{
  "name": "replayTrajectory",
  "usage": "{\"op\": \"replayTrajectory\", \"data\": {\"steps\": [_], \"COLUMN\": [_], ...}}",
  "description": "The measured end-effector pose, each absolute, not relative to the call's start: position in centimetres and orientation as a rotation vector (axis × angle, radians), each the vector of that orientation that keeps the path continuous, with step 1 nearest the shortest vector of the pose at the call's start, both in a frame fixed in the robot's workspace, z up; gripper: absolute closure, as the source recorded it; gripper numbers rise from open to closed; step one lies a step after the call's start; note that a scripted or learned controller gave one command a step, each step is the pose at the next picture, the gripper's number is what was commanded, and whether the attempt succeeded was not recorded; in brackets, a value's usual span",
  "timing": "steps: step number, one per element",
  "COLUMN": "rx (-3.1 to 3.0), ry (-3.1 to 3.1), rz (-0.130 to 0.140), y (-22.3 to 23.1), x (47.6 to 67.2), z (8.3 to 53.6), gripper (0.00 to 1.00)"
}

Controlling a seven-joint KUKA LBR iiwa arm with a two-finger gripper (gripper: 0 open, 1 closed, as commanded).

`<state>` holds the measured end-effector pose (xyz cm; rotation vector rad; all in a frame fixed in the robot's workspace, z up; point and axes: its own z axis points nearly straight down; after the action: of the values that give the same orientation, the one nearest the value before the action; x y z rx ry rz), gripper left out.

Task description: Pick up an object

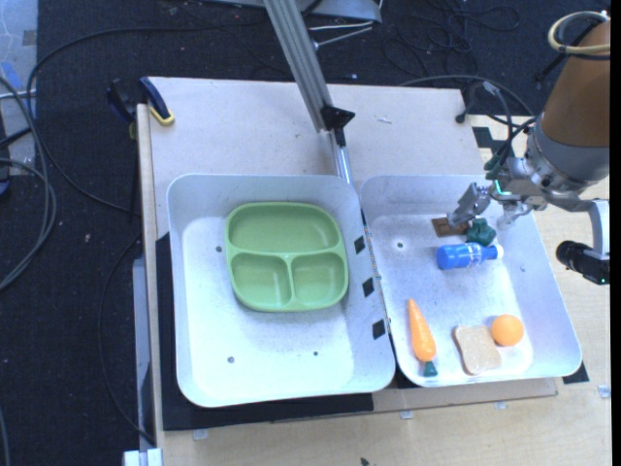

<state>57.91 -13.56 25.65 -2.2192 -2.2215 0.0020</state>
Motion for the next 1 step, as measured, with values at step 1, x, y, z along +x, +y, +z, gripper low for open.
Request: {"op": "replayTrajectory", "data": {"steps": [1], "rx": [-2.22], "ry": [-2.223], "rz": [0.001], "y": [-13.56], "x": [57.95], "z": [25.72], "gripper": [0.0]}}
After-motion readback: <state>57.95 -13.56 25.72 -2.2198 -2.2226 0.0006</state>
